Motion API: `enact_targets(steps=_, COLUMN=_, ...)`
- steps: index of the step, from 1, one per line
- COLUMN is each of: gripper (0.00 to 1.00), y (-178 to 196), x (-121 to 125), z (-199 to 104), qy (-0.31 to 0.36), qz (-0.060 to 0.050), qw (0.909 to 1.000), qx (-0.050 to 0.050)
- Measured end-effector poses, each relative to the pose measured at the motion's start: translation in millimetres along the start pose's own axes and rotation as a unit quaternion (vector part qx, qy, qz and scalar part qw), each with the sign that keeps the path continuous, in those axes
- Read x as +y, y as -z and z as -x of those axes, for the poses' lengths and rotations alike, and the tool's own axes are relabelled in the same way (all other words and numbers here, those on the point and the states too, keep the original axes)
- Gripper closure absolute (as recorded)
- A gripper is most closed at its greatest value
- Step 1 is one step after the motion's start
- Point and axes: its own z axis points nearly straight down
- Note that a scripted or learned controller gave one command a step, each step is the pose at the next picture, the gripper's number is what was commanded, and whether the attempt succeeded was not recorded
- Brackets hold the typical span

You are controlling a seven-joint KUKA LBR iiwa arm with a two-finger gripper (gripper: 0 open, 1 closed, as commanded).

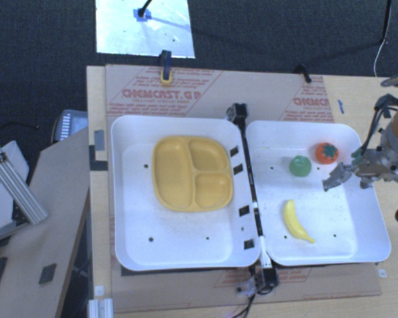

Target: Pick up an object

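Overhead, the fixed camera looks down at a slant on a light wooden bench (205, 85) that bears two shallow white plastic bins side by side. A black hinged strip (249, 191) with clips runs between them.

On the floor of the left bin (129, 234) lies a yellow plastic plate with three compartments (192, 173), flat and roughly central.

On the floor of the right bin (358, 240) lie three small toy foods. A green round toy fruit (300, 165) sits near the bin's middle, towards the far side. A red-orange toy tomato with a green top (326, 152) lies just beside it, nearer the far right corner; the two look close but apart. A yellow toy banana (296, 221) lies well apart from them, closer to the near side, its length running diagonally.

From the right edge the grey arm (393, 158) reaches in over the right bin. Its two-finger gripper (334, 179) hangs to the right of the green fruit and below the tomato, above bare bin floor. Whether its claw is spread or pressed together cannot be told from this angle; nothing shows between the tips.

Behind the bins, a shiny metal sheet (144, 18) lies on dark carpet.
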Motion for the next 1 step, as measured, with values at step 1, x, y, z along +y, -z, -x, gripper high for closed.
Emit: enact_targets(steps=1, gripper=0.00, y=5.3, x=2.4, z=-0.4, qy=0.001, qz=0.005, qw=1.0000, qx=-0.001)
